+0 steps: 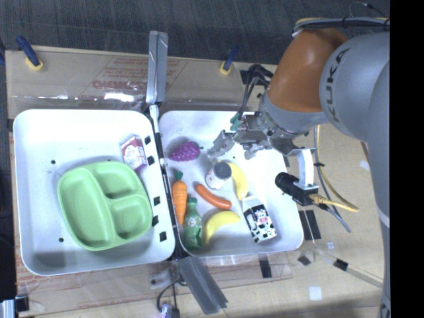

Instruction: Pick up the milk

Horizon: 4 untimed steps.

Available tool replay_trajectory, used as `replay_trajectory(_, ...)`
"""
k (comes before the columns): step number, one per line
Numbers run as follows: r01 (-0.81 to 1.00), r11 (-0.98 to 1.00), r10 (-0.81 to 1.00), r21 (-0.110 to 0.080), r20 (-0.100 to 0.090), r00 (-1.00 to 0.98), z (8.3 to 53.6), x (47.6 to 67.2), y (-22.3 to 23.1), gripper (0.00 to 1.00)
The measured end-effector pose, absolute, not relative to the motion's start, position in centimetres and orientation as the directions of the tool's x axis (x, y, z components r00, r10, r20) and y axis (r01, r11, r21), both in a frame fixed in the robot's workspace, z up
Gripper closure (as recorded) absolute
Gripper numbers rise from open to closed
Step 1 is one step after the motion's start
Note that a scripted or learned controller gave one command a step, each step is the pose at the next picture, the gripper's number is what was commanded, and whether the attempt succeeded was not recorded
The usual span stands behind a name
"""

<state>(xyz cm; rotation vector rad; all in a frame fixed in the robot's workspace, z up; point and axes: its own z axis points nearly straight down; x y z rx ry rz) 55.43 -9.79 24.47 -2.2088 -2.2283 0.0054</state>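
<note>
One small white milk carton with black cow patches [260, 221] lies tilted in the near right corner of the right white plastic bin [192, 119], close to that bin's right wall and near rim, with only a thin strip of bare floor on those two sides. Just to its left a yellow plastic banana [220, 222] curves along the near edge, and beyond that a green toy bottle [191, 223] sits against the divider between the bins. An orange toy carrot [179, 201] lies along the same divider, and a red-orange chili-shaped piece [212, 195] lies slantwise in the middle. A second yellow banana [238, 179] stands just far of the carton, touching a small white and grey round object [218, 173]. A purple grape bunch [184, 151] rests toward the far left of this bin; the far right part of the floor is the most open.

The metal two-finger gripper [224, 144] hangs above the round object, well far of the carton, and nothing is between its fingers; whether the jaws are spread I cannot tell.

The left white bin [40, 128] holds a green divided plastic plate [106, 205] and a small red and white carton [134, 153] by the divider, with open floor along its left and far edges.
</note>
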Motion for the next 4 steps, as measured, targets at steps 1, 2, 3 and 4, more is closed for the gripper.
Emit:
replay_trajectory(1,0.98,0.201,0.98,-0.001,-0.001,-0.201,29.7,59.4,-10.8,0.0)
replay_trajectory(2,0.98,0.201,0.98,-0.001,-0.001,-0.201,29.7,59.4,-10.8,0.0)
replay_trajectory(3,0.962,0.274,0.962,-0.002,0.0,-0.274,28.8,53.1,-13.3,0.0)
replay_trajectory(4,0.943,0.333,0.943,-0.003,0.001,-0.333,18.7,48.2,-20.2,0.0)
